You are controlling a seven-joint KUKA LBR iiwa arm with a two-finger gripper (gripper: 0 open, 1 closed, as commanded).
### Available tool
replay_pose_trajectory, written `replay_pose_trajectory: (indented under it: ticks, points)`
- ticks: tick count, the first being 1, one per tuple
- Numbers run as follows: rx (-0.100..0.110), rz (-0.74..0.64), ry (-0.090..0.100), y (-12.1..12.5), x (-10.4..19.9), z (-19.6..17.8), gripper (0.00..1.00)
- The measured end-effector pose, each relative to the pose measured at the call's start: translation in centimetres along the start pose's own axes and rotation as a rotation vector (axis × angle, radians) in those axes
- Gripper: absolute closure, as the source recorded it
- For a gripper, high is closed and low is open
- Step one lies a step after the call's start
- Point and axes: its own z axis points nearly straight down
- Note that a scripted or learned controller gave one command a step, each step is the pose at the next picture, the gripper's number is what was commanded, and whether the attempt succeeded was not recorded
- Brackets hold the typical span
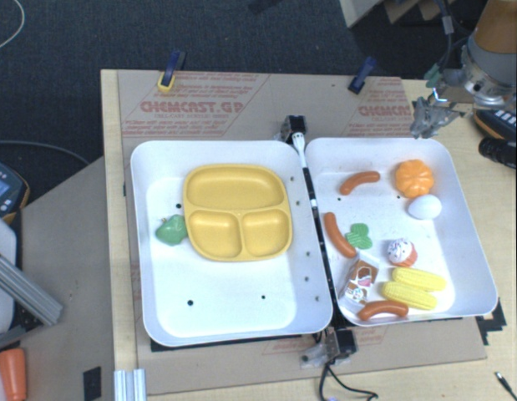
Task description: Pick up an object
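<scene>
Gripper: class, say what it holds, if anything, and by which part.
Nothing. The gripper hangs over the bench just beyond the right bin's far rim, apart from the orange and the egg, with no object between its fingers.

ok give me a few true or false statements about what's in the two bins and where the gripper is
1. The yellow divided tray lies in the left bin. True.
2. The gripper holds the orange pumpkin. False: it hangs above the right bin's far edge, apart from the pumpkin.
3. The white egg lies beside the pumpkin. True.
4. The corn lies in the left bin. False: it is in the right bin, near corner.
5. A green toy touches the tray's left side. True.
</scene>
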Motion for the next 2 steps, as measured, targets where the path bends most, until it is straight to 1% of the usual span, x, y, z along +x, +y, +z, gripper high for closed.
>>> replay_pose_trajectory:
  ticks: [1,2]
  points:
    - [0.006,-0.012,0.008,-4.0,10.3,-1.4,1.0]
    - [0.012,-0.009,0.007,-5.1,16.1,7.2,1.0]
